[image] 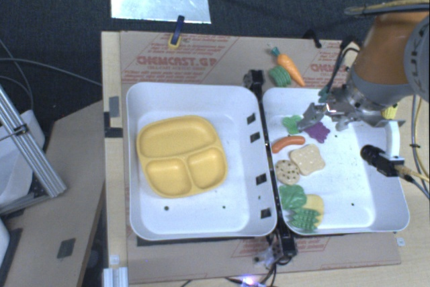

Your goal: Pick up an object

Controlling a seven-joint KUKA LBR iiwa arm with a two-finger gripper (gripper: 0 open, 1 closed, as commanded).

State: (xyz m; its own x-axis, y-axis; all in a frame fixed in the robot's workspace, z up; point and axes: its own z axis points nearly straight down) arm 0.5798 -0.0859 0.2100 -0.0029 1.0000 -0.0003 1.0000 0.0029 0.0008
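Observation:
My gripper [327, 120] hangs over the upper part of the right bin [376, 212], its two grey fingers spread apart and open. Just below and between them lies a purple toy piece [318, 133], not gripped. A green leaf piece [291, 123] sits to the left of the near finger. Further down the bin lie an orange sausage [289, 142], a slice of toast [308, 159], a chocolate-chip cookie [287, 172], a green leafy piece [292, 196], a yellow piece [315, 203] and a green ridged piece [304, 218].
The left bin [242, 212] holds a yellow divided plate [180, 154]. A toy carrot [290, 66] and a green piece [279, 76] lie on the cardboard behind the bins. A black cable fitting [379, 160] hangs off the arm over the right bin.

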